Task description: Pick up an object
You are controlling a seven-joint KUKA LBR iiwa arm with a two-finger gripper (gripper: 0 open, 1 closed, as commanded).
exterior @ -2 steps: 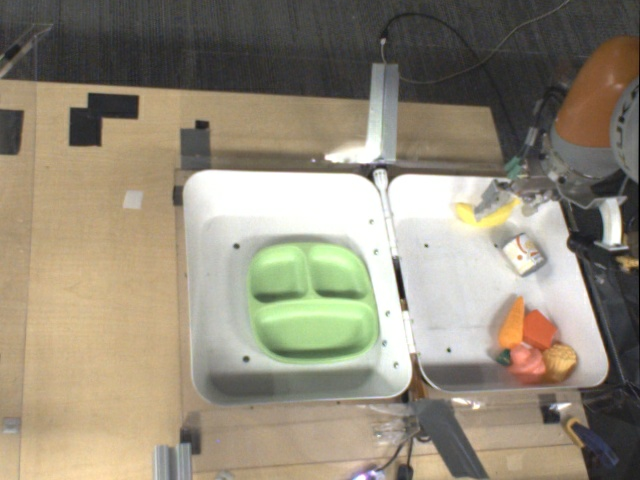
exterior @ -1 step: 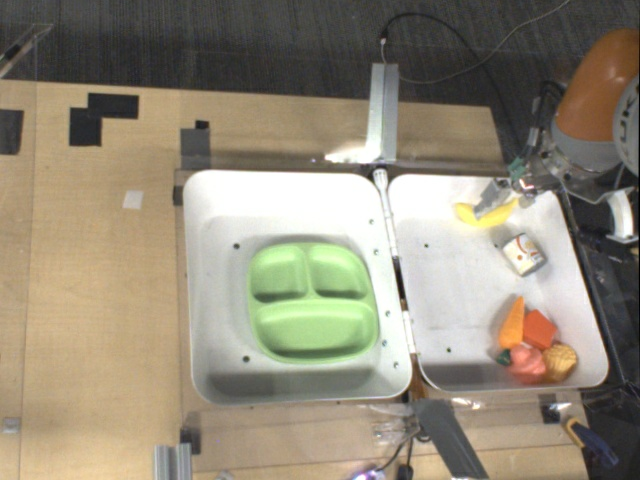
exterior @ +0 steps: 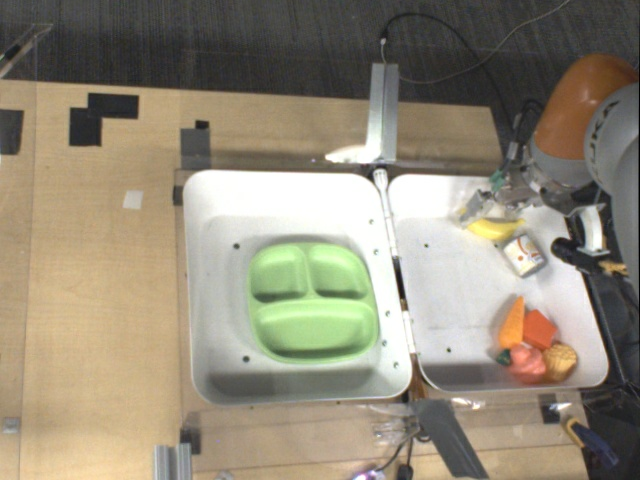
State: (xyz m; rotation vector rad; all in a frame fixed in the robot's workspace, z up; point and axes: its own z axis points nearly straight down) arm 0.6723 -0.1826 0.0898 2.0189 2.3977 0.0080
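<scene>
Banana lies near the right bin's back wall, under the tool, whose grip I cannot tell. That close to the wall, a descent may clip it or nudge the small box.

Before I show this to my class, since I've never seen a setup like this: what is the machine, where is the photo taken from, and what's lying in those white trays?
One camera above the bench looks down at a slant. The grey arm with an orange band reaches in from the picture's right; its gripper sits at the far edge of the right bin, just above a yellow banana. Whether it holds anything is too small to tell. That bin also has a small white carton and, in its near corner, a cluster of toy food in orange, red and yellow. The left bin holds a green divided plate.
</scene>
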